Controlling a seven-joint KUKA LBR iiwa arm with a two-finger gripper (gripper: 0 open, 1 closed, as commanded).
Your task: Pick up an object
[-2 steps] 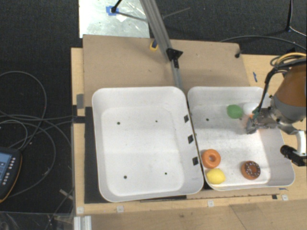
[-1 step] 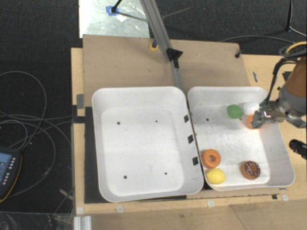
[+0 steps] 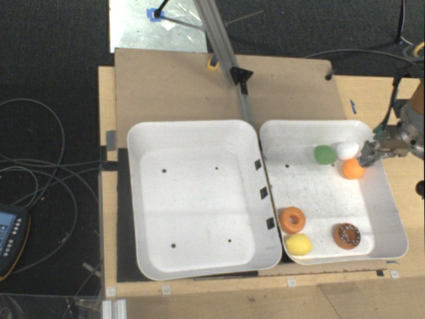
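arm point(image 3: 406, 135): grey metal, blocky near the wrist
band: orange strip at the frame's right edge, above the grey part
gripper point(image 3: 367, 155): dark grey to black, small and narrow
cable: thin dark line running up from the arm

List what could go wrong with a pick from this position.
1. The gripper sits right by a tight cluster: orange ball, white ball and green ball. Closing may nudge one away rather than catch it.
2. The balls are round and could roll.
3. The cluster lies near the right bin's far wall, which could obstruct the fingers.
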